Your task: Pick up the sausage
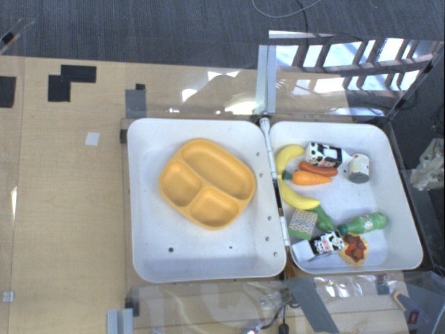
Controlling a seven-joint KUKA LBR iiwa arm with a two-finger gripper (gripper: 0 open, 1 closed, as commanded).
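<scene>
Where the sausage (318,168) lies: right bin (389,148), upper left part, lying roughly flat and crosswise; reddish-brown, short.
Carrot (313,179): orange, just below the sausage and touching along its length; green tip points toward the banana.
Cow-print carton (324,154): black and white, just above the sausage, touching or nearly so; cannot tell which.
Banana (290,179): yellow, curved, left of sausage and carrot, running down along the bin's left wall.
Small cup (358,167): pale, on its side, right of the sausage, apart from it.
Green bottle (363,223): lying down in the lower right part, well apart from the sausage.
Second cow-print carton (325,244): lower part of the bin, beside a red and yellow toy food piece (353,249); kind unclear.
Checked packet (303,223): below the banana's end, next to a dark green item (324,220).
Left bin (149,207): holds a yellow divided plate (207,183), three compartments.
Gripper (427,167): pale grey shape at the right edge, outside the right bin, well apart from the sausage; open or closed, cannot tell.
</scene>
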